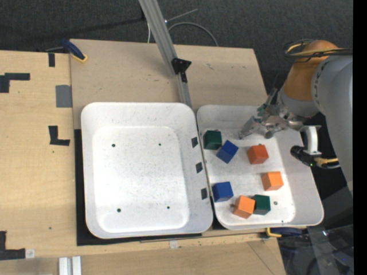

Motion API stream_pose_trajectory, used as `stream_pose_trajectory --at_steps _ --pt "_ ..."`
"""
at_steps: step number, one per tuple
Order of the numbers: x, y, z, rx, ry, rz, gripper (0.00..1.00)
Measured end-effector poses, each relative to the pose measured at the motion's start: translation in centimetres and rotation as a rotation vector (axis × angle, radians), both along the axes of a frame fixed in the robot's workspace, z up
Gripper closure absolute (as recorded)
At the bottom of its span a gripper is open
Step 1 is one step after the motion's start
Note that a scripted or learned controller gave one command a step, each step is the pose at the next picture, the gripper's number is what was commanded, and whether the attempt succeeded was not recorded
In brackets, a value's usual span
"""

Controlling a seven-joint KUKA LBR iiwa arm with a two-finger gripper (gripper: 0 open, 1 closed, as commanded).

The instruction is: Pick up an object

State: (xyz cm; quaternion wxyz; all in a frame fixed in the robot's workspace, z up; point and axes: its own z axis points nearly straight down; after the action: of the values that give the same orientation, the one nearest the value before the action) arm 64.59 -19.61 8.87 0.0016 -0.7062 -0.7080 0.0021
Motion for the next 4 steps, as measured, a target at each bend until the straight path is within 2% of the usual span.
stream_pose_trajectory --at_steps 1,3,4 --pt "0.1 0.1 1.3 -0.001 -0.004 0.001 1.0" --pt "0.6 1.0 13.9 -0.001 -0.011 -0.001 1.0" --pt "0.6 1.0 15.0 0.001 -0.005 -0.001 1.0"
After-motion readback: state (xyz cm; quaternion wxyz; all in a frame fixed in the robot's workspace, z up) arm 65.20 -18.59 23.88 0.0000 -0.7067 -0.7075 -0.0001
